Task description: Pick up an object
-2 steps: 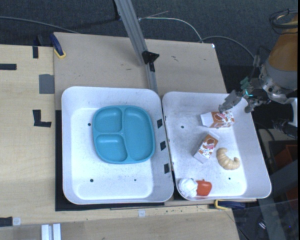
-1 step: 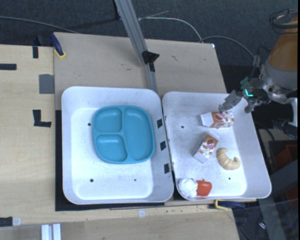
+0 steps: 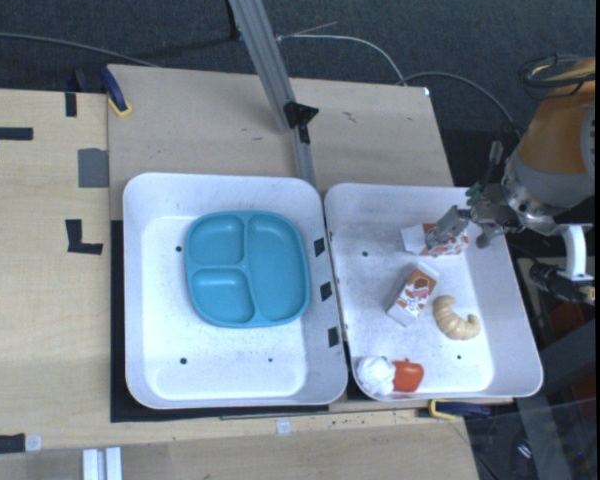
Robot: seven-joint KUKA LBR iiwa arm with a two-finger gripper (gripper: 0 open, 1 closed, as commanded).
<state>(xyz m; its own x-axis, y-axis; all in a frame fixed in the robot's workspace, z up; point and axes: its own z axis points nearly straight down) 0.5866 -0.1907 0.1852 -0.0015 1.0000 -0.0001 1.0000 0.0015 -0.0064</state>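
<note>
Gripper (image 3: 467,220) low at the right bin's (image 3: 360,208) far rim, touching a small flat packet (image 3: 438,238), grip impossible to tell; glossy carton (image 3: 413,297) and curved croissant (image 3: 457,319) nearby.

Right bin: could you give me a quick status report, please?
Gripper low at right bin's upper right edge, beside a small packet; hold unconfirmed. Carton, croissant, red-and-white item lie loose. Nothing blocking.
</note>
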